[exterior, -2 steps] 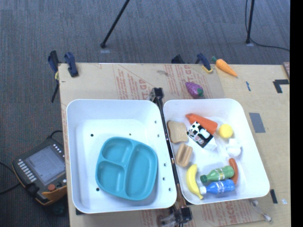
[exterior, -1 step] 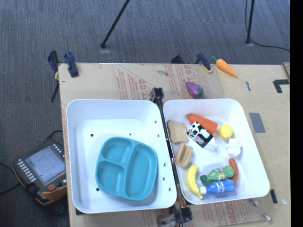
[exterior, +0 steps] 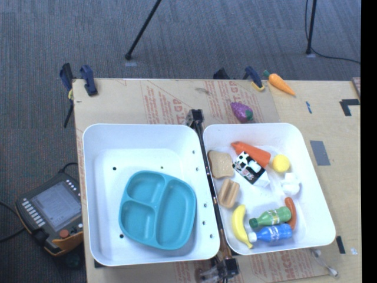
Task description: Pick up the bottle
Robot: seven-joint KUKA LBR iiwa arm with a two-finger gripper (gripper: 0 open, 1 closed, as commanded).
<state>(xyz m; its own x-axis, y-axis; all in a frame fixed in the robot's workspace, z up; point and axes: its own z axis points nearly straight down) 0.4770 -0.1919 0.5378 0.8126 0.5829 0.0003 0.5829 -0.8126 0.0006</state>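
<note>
Beside the teal divided plate (exterior: pixel 158 209): a green bottle (exterior: pixel 270 219), a blue bottle (exterior: pixel 272 234), a yellow banana (exterior: pixel 238 225), and a black-and-white cow-patterned carton (exterior: pixel 248 167).

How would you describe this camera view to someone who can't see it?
Two shallow white bins sit side by side on a bench: the right bin holds toy food, including a green bottle lying beside a blue bottle, a banana and a lemon. The left bin holds a blue divided plate. A toy carrot lies on the bench behind them.
</note>
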